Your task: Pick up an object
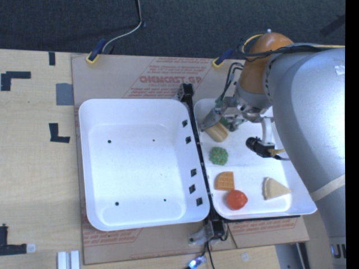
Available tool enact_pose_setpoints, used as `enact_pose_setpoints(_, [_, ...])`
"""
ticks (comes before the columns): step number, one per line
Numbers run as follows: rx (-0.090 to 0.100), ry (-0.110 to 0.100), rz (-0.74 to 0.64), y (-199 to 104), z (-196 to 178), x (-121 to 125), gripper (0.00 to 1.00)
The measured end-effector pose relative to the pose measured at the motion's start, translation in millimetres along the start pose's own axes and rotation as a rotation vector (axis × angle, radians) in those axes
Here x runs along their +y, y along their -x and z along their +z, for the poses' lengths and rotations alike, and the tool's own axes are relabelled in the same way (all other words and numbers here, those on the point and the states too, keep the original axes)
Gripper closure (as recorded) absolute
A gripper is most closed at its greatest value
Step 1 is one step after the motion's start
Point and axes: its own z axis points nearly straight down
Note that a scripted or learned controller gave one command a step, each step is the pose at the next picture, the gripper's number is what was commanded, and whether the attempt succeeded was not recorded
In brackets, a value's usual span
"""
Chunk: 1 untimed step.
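Cardboard [162, 77] covers the bench [33, 150] under two white bins; everything worth taking sits in the right bin [249, 172]. My target, as I judge it, is the tan roll [217, 132], lying on its side close to the wall this bin shares with the left bin [84, 111]. I, the gripper [216, 122], sit right on the roll's upper side, touching or nearly touching it. Whether my grip is spread or closed, and whether the roll is truly in it, I cannot tell; my own body hides the contact from this slant.

I hang tilted toward the roll, probably because the arm [314, 105] reaches in from the roll's right and must lean across the bin to get here. With the wall so near, there is little room on the roll's left, so a slanted approach suits.

Just below the roll lies a green floret [219, 155]; beyond that an orange square [224, 180]; then a red ball [236, 199]. A pale wedge [275, 189] rests well apart, down and to the roll's right. None of them touches the roll, so lifting it should disturb nothing.
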Motion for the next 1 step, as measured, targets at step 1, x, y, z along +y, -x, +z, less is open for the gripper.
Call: enact_pose_setpoints(1, [0.0, -0.005, 0.011, 42.1, -1.8, -118.2, 0.0])
